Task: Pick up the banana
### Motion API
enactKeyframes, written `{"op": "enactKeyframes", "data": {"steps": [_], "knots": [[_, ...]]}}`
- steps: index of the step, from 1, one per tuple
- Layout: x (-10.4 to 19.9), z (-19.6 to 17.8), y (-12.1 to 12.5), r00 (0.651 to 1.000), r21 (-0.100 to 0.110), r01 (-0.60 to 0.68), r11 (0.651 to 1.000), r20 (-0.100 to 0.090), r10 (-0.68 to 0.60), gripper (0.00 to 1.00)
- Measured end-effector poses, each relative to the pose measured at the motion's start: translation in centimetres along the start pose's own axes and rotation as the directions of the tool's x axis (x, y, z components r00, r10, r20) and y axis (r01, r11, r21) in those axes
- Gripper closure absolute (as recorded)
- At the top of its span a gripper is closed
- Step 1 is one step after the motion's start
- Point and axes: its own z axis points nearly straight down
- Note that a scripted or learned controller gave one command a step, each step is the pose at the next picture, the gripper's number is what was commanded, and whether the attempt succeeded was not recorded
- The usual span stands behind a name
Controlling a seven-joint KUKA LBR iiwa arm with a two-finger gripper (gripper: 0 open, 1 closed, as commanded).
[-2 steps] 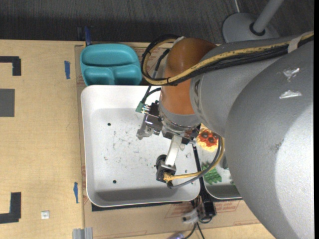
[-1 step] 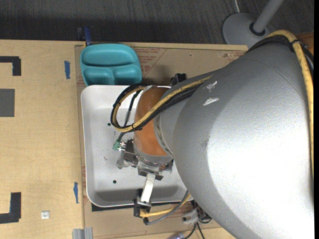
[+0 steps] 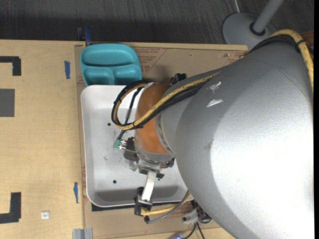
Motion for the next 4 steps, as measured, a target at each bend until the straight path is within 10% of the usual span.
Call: {"op": "enactKeyframes", "data": {"steps": [1, 2, 3, 4], "knots": [[2.0, 2.4, -0.3, 0.953, -0.008, -0.302, 0.953, -0.008, 0.302, 1.0], [2.0, 1.4, -0.3, 0.954, -0.008, -0.301, 0.954, -0.007, 0.301, 1.0], [2.0, 1.4, -0.4, 0.954, -0.007, -0.301, 0.954, -0.007, 0.301, 0.0], [1.9, -3.5, -0.6, 0.902, -0.001, -0.431, 0.902, -0.001, 0.431, 0.0]]}}
